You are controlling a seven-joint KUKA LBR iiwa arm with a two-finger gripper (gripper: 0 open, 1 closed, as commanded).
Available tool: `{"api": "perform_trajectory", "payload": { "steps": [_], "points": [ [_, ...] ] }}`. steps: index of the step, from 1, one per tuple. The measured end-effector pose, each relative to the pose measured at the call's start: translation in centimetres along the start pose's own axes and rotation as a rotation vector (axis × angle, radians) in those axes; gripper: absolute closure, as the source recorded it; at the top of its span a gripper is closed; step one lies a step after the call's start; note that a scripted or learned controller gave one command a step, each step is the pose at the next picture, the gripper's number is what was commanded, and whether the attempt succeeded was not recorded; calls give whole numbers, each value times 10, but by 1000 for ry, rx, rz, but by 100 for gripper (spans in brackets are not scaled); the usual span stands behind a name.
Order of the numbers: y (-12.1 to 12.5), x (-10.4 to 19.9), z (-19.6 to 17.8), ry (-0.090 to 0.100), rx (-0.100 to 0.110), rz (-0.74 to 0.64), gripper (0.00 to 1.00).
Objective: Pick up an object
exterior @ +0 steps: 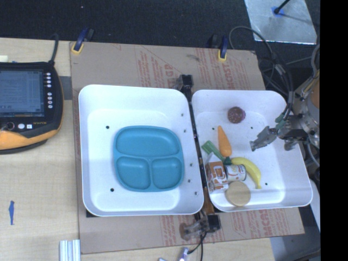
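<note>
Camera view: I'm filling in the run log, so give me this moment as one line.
gripper: over right bin, holding nothing | carrot, banana, can: in right bin | blue divided plate: in left bin

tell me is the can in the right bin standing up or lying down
Lying down. The can rests on its side in the right bin, its label facing up and its length running across the bin, between the banana and the bin's left wall.

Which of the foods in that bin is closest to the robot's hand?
The banana: its yellow curve lies just below-left of the hand, nearer than the carrot.
</note>
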State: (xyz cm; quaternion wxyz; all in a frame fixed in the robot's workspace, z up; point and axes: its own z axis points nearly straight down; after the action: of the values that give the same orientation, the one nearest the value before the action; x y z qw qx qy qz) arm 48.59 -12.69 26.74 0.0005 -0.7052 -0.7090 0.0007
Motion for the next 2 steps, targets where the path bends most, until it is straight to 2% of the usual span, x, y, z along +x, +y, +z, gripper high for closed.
{"api": "perform_trajectory", "payload": {
  "steps": [1,2],
  "points": [
    [15,-48,76,-1,3,1,0],
    [10,-23,175,1,4,1,0]
  ]
}}
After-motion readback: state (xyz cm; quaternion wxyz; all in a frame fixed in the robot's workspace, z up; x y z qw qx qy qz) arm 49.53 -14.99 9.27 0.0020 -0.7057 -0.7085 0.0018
